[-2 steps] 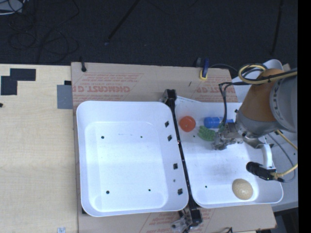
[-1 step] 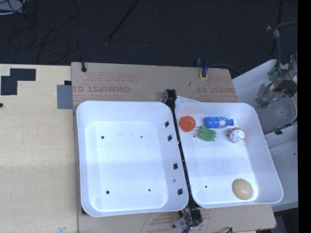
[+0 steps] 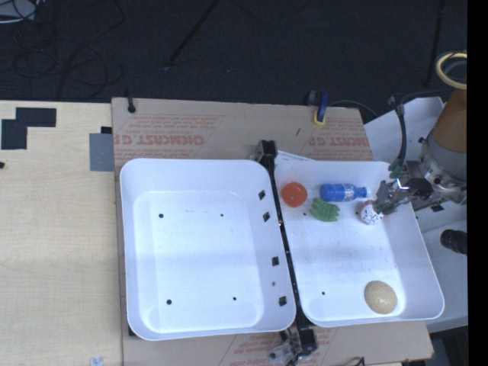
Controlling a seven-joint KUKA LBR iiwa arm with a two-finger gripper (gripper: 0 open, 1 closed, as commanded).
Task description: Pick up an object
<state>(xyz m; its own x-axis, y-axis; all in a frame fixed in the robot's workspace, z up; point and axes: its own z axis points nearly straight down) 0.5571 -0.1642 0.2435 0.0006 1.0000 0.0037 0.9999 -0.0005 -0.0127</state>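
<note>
The small white speckled ball is lying at the far right of the right bin, and the gripper is hanging right at it, touching or just beside — I cannot tell whether the claw is released, clenched or grasping. Judging the approach-and-grasp step is in hand; next calls for closing squarely, then lifting. Count: one orange ball, one blue bottle, one green toy, one tan egg-shaped object — two bins, left bin beside it.
</note>
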